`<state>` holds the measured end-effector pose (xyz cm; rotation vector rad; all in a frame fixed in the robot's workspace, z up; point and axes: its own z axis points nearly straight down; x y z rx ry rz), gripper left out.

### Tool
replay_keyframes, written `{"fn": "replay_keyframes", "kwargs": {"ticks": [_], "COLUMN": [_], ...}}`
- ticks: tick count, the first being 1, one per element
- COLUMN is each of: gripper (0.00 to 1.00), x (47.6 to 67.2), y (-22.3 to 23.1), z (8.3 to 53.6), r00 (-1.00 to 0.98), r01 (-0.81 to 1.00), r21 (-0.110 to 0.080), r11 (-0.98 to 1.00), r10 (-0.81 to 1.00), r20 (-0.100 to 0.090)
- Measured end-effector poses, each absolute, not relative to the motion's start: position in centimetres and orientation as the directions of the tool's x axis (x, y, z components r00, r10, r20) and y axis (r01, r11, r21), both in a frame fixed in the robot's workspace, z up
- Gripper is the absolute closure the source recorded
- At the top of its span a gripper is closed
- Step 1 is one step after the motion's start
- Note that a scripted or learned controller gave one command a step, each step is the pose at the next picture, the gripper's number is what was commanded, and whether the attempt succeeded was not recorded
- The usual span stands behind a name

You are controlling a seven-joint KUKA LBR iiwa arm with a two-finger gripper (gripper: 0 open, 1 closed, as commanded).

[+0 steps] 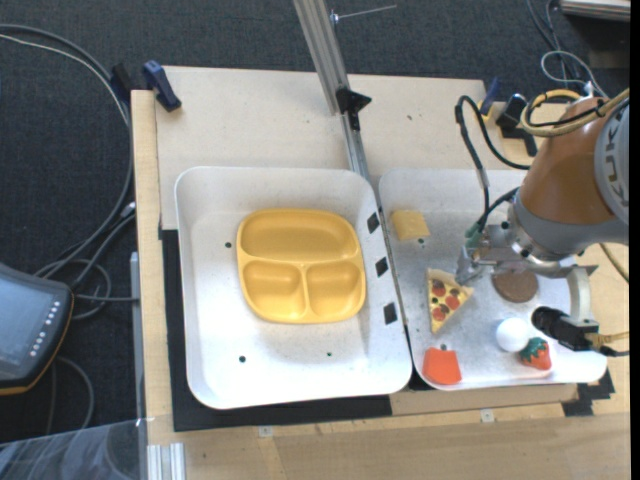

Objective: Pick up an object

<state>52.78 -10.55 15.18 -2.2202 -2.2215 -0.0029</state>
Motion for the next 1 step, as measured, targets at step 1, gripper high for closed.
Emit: {"fn": "replay_keyframes", "kwargs": {"ticks": [1], "gripper": [1.00], "x": [53.84], "y": [-10.47], "z": [20.06], "r00": [-0.002], "r01": [1.000], "r21": [0.006], "r11": [0.002], "r10": [1.000], "r20": [-0.001]}}
